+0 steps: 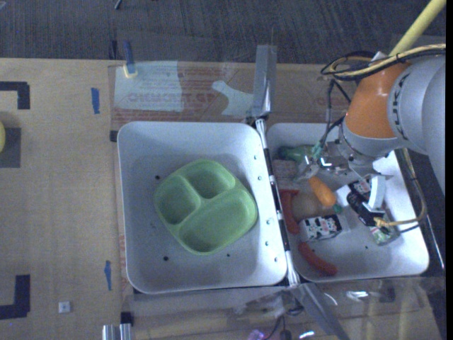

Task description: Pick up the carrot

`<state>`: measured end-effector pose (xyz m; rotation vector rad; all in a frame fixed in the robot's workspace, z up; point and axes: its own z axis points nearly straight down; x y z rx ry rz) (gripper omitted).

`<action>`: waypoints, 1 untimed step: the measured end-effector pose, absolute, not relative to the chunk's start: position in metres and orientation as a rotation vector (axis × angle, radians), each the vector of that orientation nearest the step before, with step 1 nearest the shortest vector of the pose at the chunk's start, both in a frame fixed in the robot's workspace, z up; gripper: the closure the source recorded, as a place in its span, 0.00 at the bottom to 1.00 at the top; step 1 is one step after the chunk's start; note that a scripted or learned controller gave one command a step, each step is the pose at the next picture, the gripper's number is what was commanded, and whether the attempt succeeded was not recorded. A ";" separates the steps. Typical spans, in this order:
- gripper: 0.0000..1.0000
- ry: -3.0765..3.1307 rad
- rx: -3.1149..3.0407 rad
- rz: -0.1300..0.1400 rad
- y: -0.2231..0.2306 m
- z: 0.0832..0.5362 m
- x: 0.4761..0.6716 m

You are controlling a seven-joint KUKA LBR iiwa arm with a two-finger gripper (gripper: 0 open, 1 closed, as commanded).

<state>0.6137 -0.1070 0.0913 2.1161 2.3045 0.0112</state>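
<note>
The carrot [322, 191] is a short orange piece in the right bin [407, 257], lying at a slant near the bin's middle. My gripper [316, 167] is directly above its upper end and very close to it or touching it. The arm's orange band and grey wrist come in from the upper right and hide the bin's back right part. Whether the carrot rests on the things beneath it or hangs from the gripper is not visible.
Crowded around the carrot are a beige round thing [306, 205], a red pepper [289, 212], a black-and-white packet [322, 227], a red sausage [318, 259] and a green item [294, 151]. The left bin [141, 154] holds a green divided plate [207, 205].
</note>
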 end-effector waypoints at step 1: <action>0.00 2.173 2.267 0.002 -0.101 0.085 0.581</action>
